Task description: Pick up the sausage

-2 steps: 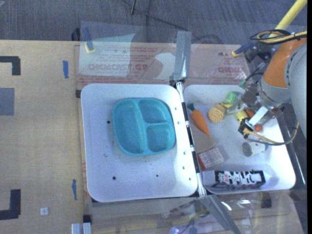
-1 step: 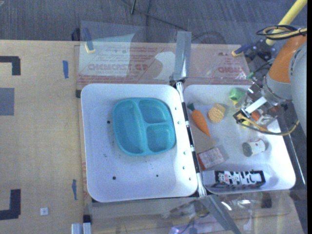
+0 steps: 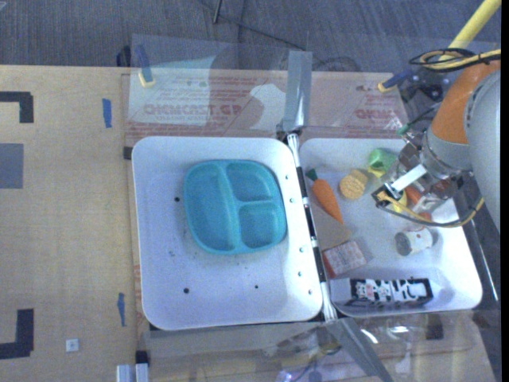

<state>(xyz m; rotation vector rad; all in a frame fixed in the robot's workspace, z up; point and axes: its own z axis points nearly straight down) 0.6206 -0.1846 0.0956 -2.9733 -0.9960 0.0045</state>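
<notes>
Reddish bit near the right bin's (image 3: pixel 469 281) right edge looks like the sausage (image 3: pixel 420 208), tucked under the gripper (image 3: pixel 402 189). Probably light, smooth and rolly, so grab mid-length. Can't tell if the claw's apart.

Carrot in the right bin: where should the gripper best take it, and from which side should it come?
Probably from straight above, at the thick upper half of the carrot. It lies flat on the floor of the right bin, its thin tip pointing toward the near right, so the fingers should close across its width. The round yellow piece lies close beside it, so room is tight.
</notes>
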